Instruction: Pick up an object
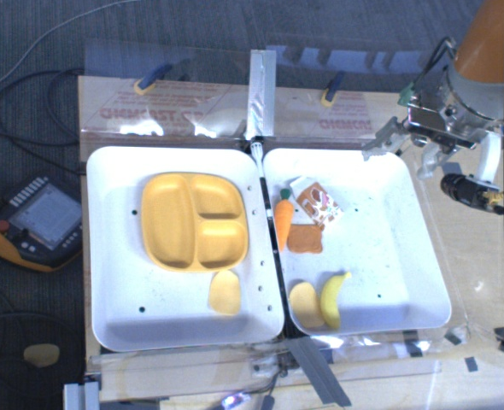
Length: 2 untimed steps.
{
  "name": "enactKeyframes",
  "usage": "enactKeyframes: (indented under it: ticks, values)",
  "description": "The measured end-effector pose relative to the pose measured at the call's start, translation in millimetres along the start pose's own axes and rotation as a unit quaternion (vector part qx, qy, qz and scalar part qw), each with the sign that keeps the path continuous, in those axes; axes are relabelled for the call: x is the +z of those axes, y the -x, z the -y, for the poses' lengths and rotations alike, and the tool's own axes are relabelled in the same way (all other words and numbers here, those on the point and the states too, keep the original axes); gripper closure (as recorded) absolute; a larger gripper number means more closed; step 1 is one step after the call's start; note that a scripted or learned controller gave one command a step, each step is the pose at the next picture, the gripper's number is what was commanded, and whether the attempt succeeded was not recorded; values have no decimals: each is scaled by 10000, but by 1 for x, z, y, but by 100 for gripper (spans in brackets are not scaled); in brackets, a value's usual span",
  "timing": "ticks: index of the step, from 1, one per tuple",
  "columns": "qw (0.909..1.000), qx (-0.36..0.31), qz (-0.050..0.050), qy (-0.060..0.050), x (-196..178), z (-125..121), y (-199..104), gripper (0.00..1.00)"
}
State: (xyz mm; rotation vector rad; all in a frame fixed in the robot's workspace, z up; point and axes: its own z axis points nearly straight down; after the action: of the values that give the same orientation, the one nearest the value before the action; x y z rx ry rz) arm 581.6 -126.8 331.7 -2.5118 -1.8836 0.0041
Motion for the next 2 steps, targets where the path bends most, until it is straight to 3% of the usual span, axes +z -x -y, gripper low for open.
enactKeyframes:
  ticks: [1, 2]
  values:
    - [9997, -227, -1, -4, 132, 19, 17, 0]
    - [9970, 744, -34, 194, 211, -35, -20, 0]
